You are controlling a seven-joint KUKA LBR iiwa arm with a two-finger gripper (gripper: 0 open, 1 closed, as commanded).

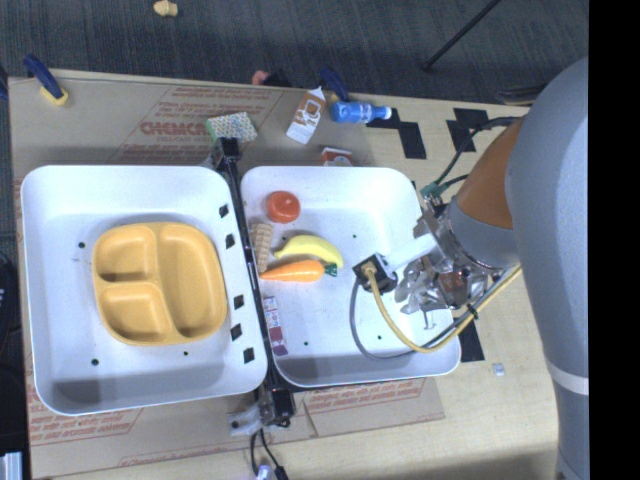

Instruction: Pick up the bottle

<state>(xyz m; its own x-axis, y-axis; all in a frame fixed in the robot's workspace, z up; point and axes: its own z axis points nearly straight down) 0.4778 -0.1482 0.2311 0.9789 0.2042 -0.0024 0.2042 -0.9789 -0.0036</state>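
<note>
The bottle (355, 112) is small and blue with a pale cap end. It lies on its side on the cardboard behind the right bin (330, 353), outside both bins. My gripper (425, 294) hangs low over the right-hand part of that bin, near its right wall, with a yellow cable looping below it. It is well in front of the bottle, with nothing seen in it.
In the right bin lie a red ball (283, 206), a banana (308, 249), a carrot (295, 272) and a cone (262, 240). The left bin (50, 208) holds a yellow divided plate (160, 280). A small carton (305, 116) and a green sponge (232, 125) lie near the bottle.
</note>
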